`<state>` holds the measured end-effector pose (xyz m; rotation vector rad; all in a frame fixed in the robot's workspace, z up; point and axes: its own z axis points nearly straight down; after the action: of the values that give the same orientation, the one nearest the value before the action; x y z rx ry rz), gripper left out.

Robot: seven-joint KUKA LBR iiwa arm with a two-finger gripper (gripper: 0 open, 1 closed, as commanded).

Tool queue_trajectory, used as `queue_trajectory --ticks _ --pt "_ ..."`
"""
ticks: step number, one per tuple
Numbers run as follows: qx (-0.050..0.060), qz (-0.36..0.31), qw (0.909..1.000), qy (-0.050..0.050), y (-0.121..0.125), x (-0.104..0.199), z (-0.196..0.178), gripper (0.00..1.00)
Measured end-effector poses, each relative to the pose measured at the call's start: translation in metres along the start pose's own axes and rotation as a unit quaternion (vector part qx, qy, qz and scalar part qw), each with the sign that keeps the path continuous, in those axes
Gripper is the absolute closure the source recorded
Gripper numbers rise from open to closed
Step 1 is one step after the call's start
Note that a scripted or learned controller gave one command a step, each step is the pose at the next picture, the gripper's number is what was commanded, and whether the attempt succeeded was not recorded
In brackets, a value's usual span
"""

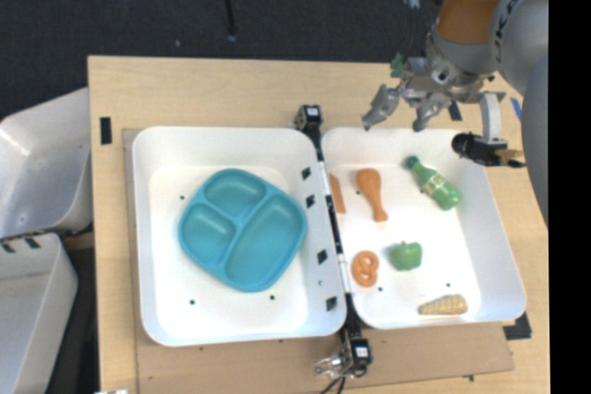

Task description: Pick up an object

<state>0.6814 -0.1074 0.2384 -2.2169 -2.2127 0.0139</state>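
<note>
At the lower right of the frame, an ice cream cone (442,305) lies in the right bin (489,226). Above it sit a green pepper (405,255) and an orange pretzel (364,268) — near each other, apart. Further up lie a drumstick (373,193) and a green bottle (433,183). The left bin (157,291) holds a blue divided plate (242,229). At the upper right, the gripper (401,113) hovers over the right bin's far edge — fingers spread apart, holding nothing.

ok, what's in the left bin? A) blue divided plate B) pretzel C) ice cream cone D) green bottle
A: the blue divided plate lies alone in the left bin; the bottle, pretzel and cone all sit in the right bin.
</note>
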Motion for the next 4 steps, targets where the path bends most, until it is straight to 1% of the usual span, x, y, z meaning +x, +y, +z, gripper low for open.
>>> queue_trajectory --ticks 1,2,3,4 --pt "-0.007 -0.001 1.0000 0.000 0.002 0.000 -0.009 0.00" --pt "-0.005 -0.001 1.0000 -0.002 0.001 0.000 0.032 0.00" --pt "-0.006 -0.001 1.0000 -0.002 0.005 0.000 0.094 0.00" --pt "-0.005 -0.001 1.0000 -0.002 0.005 -0.002 0.139 0.00"
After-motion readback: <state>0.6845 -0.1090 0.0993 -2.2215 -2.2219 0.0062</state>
